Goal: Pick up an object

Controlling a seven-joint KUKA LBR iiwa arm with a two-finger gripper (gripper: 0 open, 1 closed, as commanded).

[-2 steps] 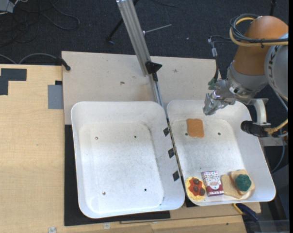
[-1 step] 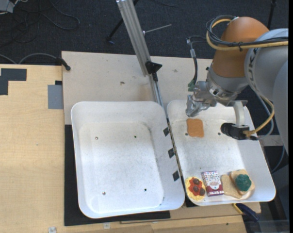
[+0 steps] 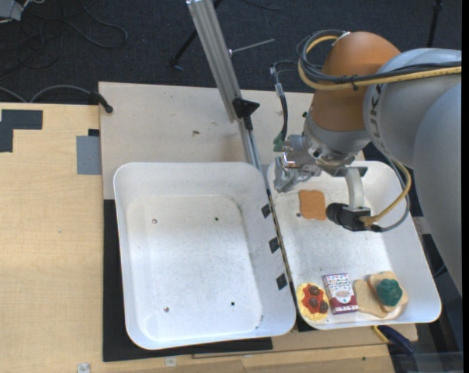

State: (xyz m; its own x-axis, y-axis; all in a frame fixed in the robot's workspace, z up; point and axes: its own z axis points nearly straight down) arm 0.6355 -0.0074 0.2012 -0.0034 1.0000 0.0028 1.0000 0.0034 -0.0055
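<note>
The grey arm (image 3: 421, 130) is reaching in from the right side and is hanging over the right bin (image 3: 421, 286). Its orange band (image 3: 359, 61) is sitting above the wrist. The gripper (image 3: 287, 179) is pointing down near the far left corner of this bin, close to the wall that is dividing the two bins. I cannot tell if the pincer is spread or pressed together, because it is looking small and dark from this angle, and nothing is showing between its tips.

The nearest object is an orange-brown square piece (image 3: 313, 204), like a slice of toast. It is lying flat on the bin floor, just beside the gripper, a little to the right and toward the near side. It is not touching the gripper.

Three other things are lying together at the near edge of the right bin, well apart from the gripper: a round pizza toy (image 3: 313, 301), a small red and white box (image 3: 340, 294), and a tan piece with a green lump on top (image 3: 385, 294).

The left bin (image 3: 141, 185) is standing beside it.
</note>
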